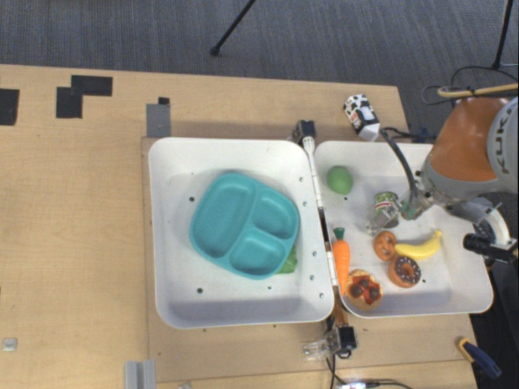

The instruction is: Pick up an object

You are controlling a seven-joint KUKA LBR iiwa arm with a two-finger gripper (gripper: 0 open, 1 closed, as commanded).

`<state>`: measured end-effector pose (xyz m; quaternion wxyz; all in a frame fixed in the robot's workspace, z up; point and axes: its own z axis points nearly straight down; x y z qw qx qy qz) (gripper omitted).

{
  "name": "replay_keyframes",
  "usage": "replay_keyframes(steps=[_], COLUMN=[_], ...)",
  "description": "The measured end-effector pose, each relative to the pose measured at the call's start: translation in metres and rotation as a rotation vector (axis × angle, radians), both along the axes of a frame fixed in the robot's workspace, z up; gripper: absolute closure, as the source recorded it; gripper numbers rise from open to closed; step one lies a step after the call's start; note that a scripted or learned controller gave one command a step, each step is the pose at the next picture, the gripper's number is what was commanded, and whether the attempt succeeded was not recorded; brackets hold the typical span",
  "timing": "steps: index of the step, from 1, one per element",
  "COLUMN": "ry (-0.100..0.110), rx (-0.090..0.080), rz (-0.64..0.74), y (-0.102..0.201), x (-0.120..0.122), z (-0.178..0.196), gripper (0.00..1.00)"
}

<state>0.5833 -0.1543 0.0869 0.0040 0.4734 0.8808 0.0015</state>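
The right bin [454, 298] holds a green ball [340, 179], a small silvery can with a green label [386, 207], an orange fruit [384, 244], a yellow banana [420, 247], a round orange-and-dark piece [405, 271], a carrot [341, 262] and a red-brown item [363, 290]. My gripper [408, 207] hangs low in this bin, right beside the can's right side and just above the banana. The arm's orange band [469, 144] hides part of the bin's back right. Whether the gripper touches the can is unclear.
The left bin [174, 298] carries a teal divided plate [246, 224] with a green scrap [288, 262] peeking from under its right corner. A black-and-white toy [359, 113] lies on the bench behind the right bin. A ridge [318, 217] separates the bins.
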Motion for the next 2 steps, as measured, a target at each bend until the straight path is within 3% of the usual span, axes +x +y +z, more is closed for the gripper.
replay_keyframes(steps=[1,2], ry=[0.000,0.007], rx=[0.000,0.003], rz=[0.139,-0.220], y=[0.054,0.062], x=[0.032,-0.004], z=[0.000,0.003], gripper=[0.00,0.00])
